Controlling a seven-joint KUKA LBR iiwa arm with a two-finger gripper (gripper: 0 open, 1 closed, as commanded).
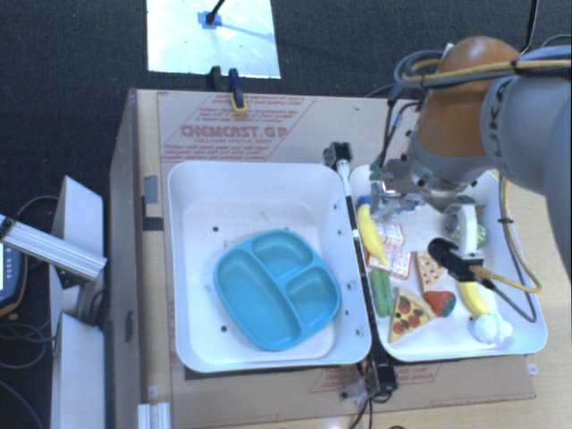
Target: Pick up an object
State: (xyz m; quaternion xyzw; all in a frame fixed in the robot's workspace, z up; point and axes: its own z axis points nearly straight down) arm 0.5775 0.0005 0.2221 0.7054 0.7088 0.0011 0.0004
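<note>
Grey arm [527,105] is down over the right bin [527,329]; I can't tell the pincer [398,197] state, so I'd call nothing picked yet. Yellow banana [369,232] lies just below-left of the pincer, its long axis along the divider between the bins, tip up toward the pincer.

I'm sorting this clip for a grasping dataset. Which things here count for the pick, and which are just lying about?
For the pick: gripper; right bin toys: long banana, pizza slice, strawberry, small banana, green vegetable.

Lying about: blue divided plate, left bin, cardboard sheet.
</note>
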